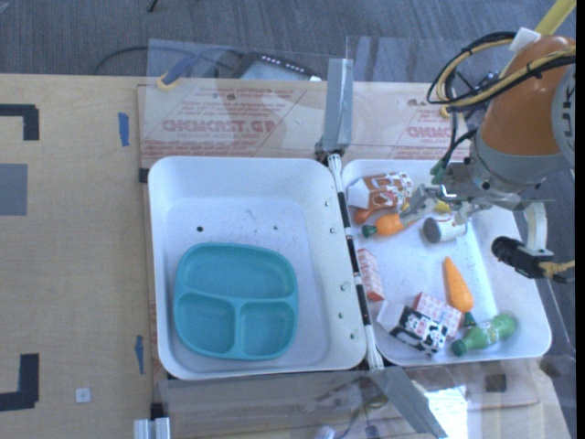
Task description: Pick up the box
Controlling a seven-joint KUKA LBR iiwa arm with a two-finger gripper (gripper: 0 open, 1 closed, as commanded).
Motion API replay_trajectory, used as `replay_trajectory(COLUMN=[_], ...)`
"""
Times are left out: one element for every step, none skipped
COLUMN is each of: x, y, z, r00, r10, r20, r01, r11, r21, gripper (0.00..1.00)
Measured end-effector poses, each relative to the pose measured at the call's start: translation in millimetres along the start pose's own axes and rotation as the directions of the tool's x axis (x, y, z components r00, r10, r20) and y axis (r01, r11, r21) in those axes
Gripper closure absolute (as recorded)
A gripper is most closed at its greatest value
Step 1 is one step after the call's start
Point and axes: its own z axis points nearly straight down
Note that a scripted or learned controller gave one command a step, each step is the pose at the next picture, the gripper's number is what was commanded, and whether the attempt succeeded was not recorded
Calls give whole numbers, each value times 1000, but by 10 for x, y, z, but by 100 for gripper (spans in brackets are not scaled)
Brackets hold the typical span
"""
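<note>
Nearest the camera, in the right bin, lie a black-and-white patterned carton, a green bottle and a carrot. Farther back sits the box, orange and white, by the bin's far-left corner, with a small orange piece just beside it. The gripper hovers near the box; whether its fingers are open I cannot tell. This looks like the approach: next it must settle over the box.
</note>
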Motion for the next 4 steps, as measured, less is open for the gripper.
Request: replay_trajectory(x=[-556,-1093,-1110,-1085], y=[467,528,536,542], z=[528,1077,963,965], r00=[998,995,995,995], r10=[67,101,100,98], r20=[2,-10,-3,-7], r01=[-67,-101,-100,-98], r11=[998,995,995,995], r21=[-2,-5,-9,-7], gripper=[0,0,100,0])
